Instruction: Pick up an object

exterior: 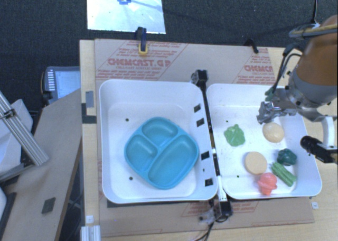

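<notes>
Single fixed cam above bench, angled down; both bins [158,89] mid-frame, arm [317,65] entering from upper right.

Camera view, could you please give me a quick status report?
Pincer above right bin, holding nothing visible. Cream egg-like piece just below it, untouched. Green leafy piece nearby; path clear.

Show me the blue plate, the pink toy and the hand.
blue plate [161,153], camera view, its centre divider.
pink toy [267,182], camera view, its middle.
hand [268,112], camera view, between its fingertips.
</notes>
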`<state>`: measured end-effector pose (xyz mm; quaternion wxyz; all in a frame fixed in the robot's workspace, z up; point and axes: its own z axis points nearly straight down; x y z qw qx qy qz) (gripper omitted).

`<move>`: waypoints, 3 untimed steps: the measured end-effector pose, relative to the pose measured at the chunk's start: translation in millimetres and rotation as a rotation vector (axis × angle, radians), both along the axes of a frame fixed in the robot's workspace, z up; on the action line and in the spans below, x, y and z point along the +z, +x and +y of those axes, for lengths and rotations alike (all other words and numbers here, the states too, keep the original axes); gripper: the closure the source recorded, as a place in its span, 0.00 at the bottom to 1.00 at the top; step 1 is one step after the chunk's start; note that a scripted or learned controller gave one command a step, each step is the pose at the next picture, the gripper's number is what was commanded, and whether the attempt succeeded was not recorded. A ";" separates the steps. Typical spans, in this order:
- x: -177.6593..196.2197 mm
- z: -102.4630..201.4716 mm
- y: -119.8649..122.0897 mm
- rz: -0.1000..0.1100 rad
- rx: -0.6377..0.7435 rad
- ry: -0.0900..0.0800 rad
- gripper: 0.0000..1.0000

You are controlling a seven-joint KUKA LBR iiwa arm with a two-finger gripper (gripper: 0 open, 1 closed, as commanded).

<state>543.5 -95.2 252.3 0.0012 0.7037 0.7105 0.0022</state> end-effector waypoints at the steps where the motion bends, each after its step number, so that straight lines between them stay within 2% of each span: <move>1: -10.1 47.0 22.7 0.002 -0.001 0.000 1.00; 3: -34.0 147.6 48.7 0.003 -0.001 0.001 1.00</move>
